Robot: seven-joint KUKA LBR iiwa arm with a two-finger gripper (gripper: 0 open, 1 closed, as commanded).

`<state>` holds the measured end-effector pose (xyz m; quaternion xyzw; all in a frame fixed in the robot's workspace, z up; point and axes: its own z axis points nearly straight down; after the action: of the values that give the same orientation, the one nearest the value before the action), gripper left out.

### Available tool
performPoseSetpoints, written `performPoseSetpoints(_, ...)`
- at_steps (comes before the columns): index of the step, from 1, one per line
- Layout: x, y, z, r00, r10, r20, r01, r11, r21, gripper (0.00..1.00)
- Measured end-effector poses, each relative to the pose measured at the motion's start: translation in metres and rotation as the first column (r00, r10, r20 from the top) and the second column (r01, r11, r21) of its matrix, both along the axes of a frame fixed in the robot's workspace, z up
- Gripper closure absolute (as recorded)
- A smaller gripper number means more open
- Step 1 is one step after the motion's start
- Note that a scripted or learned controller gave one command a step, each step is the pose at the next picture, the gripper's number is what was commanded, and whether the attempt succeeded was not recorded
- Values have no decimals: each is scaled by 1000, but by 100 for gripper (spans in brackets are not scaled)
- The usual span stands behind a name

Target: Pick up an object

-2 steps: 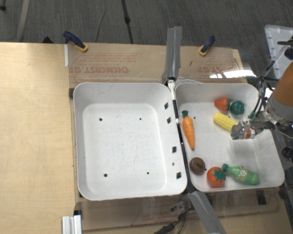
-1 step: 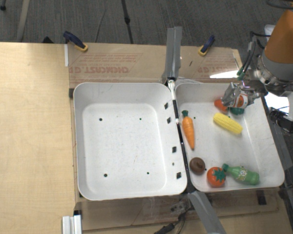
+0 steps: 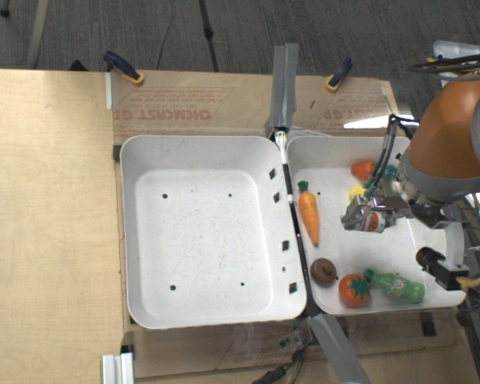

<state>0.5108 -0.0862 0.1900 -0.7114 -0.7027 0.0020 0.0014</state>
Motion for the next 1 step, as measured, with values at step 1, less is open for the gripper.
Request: performPoseSetpoints(1,83,61,48,1000,-16,2,16,1000,-1,100)
